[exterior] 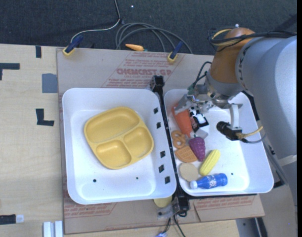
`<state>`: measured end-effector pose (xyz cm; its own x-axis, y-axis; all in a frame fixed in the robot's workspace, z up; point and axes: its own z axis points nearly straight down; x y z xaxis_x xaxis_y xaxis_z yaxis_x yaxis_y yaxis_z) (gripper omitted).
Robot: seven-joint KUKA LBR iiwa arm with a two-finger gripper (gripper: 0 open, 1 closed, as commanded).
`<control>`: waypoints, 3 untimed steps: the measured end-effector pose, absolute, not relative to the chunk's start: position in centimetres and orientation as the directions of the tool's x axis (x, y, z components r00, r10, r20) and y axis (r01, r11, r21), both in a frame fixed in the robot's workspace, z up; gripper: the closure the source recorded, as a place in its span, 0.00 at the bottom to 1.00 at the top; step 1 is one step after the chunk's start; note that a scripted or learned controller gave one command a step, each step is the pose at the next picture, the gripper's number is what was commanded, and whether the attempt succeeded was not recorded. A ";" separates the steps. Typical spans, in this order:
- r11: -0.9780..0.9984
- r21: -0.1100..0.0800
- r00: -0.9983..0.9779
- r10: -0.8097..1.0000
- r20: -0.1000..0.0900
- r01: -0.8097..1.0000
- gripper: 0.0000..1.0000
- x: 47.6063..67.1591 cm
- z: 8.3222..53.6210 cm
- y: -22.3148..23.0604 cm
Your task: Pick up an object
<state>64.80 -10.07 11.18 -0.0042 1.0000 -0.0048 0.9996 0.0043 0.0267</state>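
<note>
Though I cannot tell the gripper's [194, 113] state, the orange carrot [183, 122] lies just beside it, long axis running away from the arm.

Landmark is the divider [163, 132] between the two bins: left bin [74, 147] holds a compartment plate [118, 136], lying just left of the divider. Right of the divider, the right bin [249, 172] holds a carrot [183, 122], pretzel [179, 139], grapes [197, 147], corn [210, 161], cookie [189, 171], with a bottle [209, 181] nearest the front rim. The claw [197, 113] sits over the bin's back part, just beside the carrot.
</note>
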 end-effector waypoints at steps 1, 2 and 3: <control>0.004 0.028 -0.004 1.000 -0.005 1.000 0.00 65.2 10.9 -10.0; 0.005 0.030 -0.005 1.000 -0.005 1.000 0.00 65.7 10.8 -10.0; 0.004 0.029 -0.004 1.000 -0.004 1.000 0.00 65.8 10.8 -10.1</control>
